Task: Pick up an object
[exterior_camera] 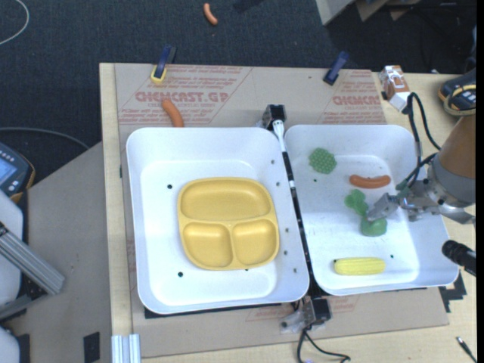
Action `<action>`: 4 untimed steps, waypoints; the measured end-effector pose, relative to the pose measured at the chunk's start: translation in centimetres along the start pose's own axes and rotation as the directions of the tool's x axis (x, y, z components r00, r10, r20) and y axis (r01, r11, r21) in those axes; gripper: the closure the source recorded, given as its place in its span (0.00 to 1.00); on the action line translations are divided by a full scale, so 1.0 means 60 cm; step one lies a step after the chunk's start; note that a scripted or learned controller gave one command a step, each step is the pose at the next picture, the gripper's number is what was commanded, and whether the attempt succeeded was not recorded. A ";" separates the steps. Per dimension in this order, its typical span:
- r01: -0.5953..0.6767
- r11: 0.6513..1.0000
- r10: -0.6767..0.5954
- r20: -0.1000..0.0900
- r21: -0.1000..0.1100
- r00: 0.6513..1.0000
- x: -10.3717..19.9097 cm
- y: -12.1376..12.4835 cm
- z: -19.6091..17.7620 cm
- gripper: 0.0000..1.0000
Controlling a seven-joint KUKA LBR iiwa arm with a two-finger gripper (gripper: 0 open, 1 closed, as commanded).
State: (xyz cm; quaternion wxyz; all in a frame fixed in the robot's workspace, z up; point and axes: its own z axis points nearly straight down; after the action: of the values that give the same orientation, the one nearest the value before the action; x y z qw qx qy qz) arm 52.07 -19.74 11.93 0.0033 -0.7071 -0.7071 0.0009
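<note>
The right bin (333,138) holds a green bumpy round piece (323,160), an orange sausage (370,179), a green broccoli-like piece (355,200), another green piece (373,226) and a yellow corn cob (359,265). My gripper (383,209) reaches in from the right, low over the bin. Its tip sits right at the top edge of the lower green piece, just right of the broccoli-like piece. Nothing can be made out in its grasp.
In the left bin (151,157) lies a yellow divided plate (227,222). A loose orange sausage (173,113) rests on the bench behind that bin. Clamps (160,65) and cables (417,119) line the bench edges.
</note>
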 end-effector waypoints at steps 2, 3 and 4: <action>0.000 1.000 0.000 0.005 -0.010 1.000 0.000 0.003 0.037 1.00; 0.001 1.000 -0.001 0.006 -0.012 1.000 0.012 -0.004 -0.059 1.00; 0.000 1.000 0.000 0.007 -0.013 1.000 0.006 -0.017 -0.156 1.00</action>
State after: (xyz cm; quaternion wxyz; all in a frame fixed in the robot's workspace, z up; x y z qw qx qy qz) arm 51.12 -19.41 21.32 -0.0037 -0.7070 -0.7072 -0.0012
